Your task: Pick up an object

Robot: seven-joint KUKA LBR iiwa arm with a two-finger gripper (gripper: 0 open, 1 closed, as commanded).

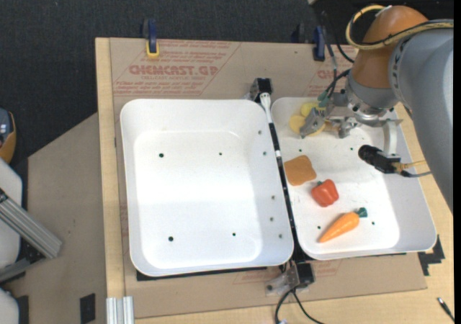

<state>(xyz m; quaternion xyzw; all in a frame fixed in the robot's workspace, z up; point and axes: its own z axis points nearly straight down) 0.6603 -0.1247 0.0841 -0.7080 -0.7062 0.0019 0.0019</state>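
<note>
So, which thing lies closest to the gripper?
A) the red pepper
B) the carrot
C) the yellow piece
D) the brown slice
C: the gripper is right beside the yellow piece, in the far corner of the right bin.

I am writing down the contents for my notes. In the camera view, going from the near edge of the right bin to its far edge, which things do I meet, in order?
carrot → red pepper → brown square piece → yellow item
</note>
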